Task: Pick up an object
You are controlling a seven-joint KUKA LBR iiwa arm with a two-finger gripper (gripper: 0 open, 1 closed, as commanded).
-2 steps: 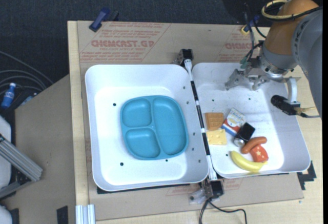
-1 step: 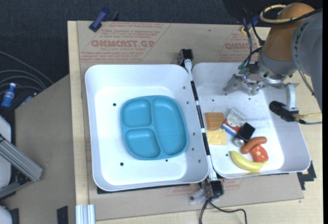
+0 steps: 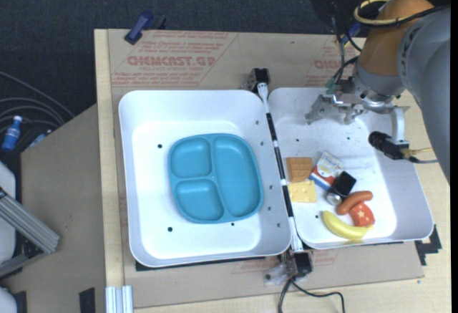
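A: Camera view first. Where's the arm, taking the right bin [image 3: 401,190] as the landmark?

B: It hangs over that bin's far end, orange band uppermost. The gripper [image 3: 335,108] sits just above the white floor near the far wall. Its metal fingers [image 3: 315,111] look splayed apart with nothing between them.

A: And the things to pick?

B: All bunched at the near end of the same bin, well apart from the gripper. A banana [image 3: 344,226] lies closest to the near wall, a tomato [image 3: 363,215] and a red sausage [image 3: 355,200] just beyond it. A small black block [image 3: 345,183] and a little packet [image 3: 325,169] sit beside those. Two crackers, one brown [image 3: 299,168] and one yellow [image 3: 303,192], lie against the bin's left wall.

A: Left of that bin?

B: The other white bin [image 3: 143,161], holding a blue divided plate [image 3: 214,177].
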